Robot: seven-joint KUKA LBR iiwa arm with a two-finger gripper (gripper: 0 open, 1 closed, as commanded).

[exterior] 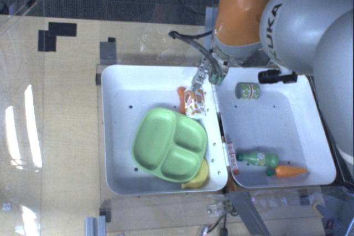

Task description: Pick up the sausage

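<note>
Sausage (181,99) in left bin (119,119), beside a packet (194,102): probably light, stiff, slick. Grab mid-length, across it. Gripper (206,75) state: cannot tell.

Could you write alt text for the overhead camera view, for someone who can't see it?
A grey and orange robot arm reaches from the right, its pincer above a patterned packet and an orange sausage in the left white bin, which also holds a green divided plate and a banana. The right bin holds a can, a green bottle and a carrot.
</note>
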